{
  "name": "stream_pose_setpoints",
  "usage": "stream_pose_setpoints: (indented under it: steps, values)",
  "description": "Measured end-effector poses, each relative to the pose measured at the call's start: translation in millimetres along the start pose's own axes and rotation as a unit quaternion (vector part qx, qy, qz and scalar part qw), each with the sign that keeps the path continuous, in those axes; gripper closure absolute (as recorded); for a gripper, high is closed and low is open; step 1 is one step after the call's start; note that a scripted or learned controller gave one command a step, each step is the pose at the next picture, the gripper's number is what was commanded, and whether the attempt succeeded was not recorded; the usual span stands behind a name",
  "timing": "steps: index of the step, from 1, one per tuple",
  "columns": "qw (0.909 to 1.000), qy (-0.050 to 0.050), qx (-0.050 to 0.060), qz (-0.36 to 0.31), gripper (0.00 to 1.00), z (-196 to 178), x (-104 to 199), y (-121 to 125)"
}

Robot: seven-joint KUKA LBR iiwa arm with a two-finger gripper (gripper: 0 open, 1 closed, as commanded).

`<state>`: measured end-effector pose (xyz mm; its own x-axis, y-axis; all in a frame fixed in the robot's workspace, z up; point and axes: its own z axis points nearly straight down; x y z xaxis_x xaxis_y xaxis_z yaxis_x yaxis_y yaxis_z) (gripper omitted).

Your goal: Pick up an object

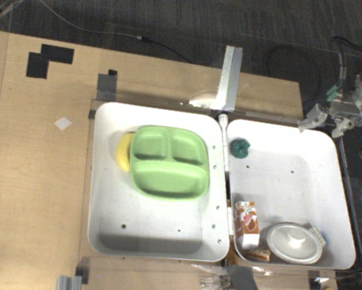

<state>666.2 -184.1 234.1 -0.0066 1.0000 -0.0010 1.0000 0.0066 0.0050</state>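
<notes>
My gripper (324, 122) hangs at the upper right, just over the back rim of the right bin (335, 155), with its two fingers spread apart and nothing between them. In the right bin a small teal ball (239, 147) lies near the back left corner. A red and white carton (246, 220) stands along the left wall near the front, with a small brown object (258, 253) in front of it. A round silver lidded bowl (294, 243) sits at the front. A green divided plate (169, 161) lies in the left bin (106, 204), partly covering a yellow object (123, 152).
An upright metal post (229, 78) rises behind the seam between the bins. Cables trail over the dark floor at the back and right. The wooden bench top extends to the left of the bins.
</notes>
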Motion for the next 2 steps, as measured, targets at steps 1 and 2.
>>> stream_pose_setpoints:
  steps: [1, 2]
  values:
    - [0.9981, 0.001, 0.001, 0.061, 0.0, 118.9, 80.9, -6.7]
    - [0.9952, 0.0, -0.001, -0.098, 0.0, 46.8, 139.3, 4.8]
